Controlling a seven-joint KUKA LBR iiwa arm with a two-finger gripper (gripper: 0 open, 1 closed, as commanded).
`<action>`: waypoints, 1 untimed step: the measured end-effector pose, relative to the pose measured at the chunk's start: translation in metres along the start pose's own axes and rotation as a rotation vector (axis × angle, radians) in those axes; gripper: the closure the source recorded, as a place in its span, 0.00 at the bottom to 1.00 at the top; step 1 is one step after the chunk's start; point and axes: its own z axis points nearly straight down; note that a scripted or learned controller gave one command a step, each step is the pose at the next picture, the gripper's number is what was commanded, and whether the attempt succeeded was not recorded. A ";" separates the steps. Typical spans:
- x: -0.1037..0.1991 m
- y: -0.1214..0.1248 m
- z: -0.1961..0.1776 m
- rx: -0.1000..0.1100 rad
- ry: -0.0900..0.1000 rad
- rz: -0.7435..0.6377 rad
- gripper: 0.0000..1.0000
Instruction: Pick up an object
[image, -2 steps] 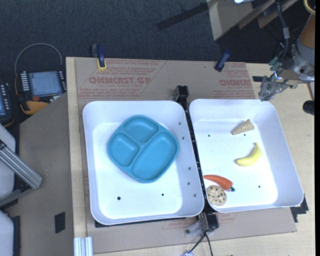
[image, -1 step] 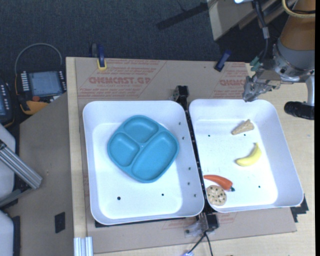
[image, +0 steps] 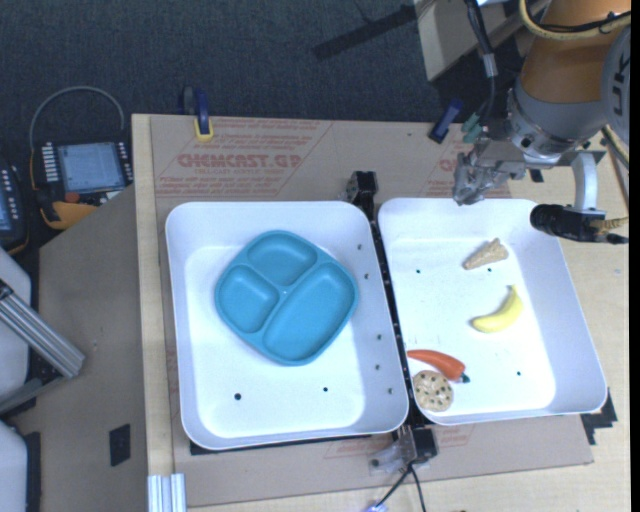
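My gripper (image: 469, 192) hangs over the far edge of the right bin (image: 560, 395), and nothing shows between its fingers. Below it in that bin lie a tan wedge of bread (image: 486, 254), a yellow banana (image: 500, 312), a red chili pepper (image: 438, 362) and a round speckled cookie (image: 432, 390). The bread wedge is the closest of these to the gripper, a short way toward the camera. The pepper and cookie sit together at the bin's near left corner.
The left bin (image: 200, 400) holds a blue divided plate (image: 286, 296) near its middle. A black clamp (image: 362, 187) sits at the far end of the seam between the bins. Cardboard (image: 250, 150) lies under both bins.
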 end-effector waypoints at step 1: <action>0.050 0.003 0.011 0.001 0.000 0.000 1.00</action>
